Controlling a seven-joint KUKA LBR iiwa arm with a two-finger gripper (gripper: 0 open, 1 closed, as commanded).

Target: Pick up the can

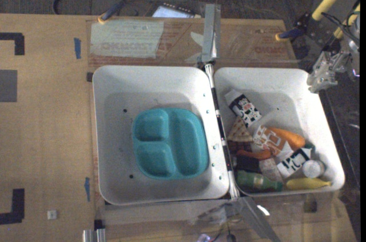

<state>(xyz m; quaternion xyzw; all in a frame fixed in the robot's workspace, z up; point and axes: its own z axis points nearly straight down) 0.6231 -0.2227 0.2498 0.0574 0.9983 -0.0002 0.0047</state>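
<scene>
- Gripper (327, 74) hangs at the far right corner of the right bin (297, 79), at or just outside the rim; too blurred to tell whether it is apart or together, nothing seen in it.
- Open room: the bin floor just left of the gripper is bare white, with free space along the far wall and the right wall.
- Clutter starts further toward the near side from the gripper and fills the near half of the right bin.
- Can (313, 168): best guess is the small round white-topped thing in the near right corner, well apart from the gripper, down along the same right wall. Not sure it is the can.
- It sits tight: black-and-white box (294, 159) touching on its left, banana (307, 183) just beside it against the near rim, and the right wall close on the other side.
- Also in the right bin, left of the gripper: cow-print carton (243, 108) nearest, then carrot (289, 137), green bottle (257, 181) at the near wall.
- Left bin (114, 98), well apart from the gripper across the centre divider: one teal divided plate (170, 142), bare floor around it.
- Worktop (46, 121) is brown board, flat and open left of the bins.
</scene>
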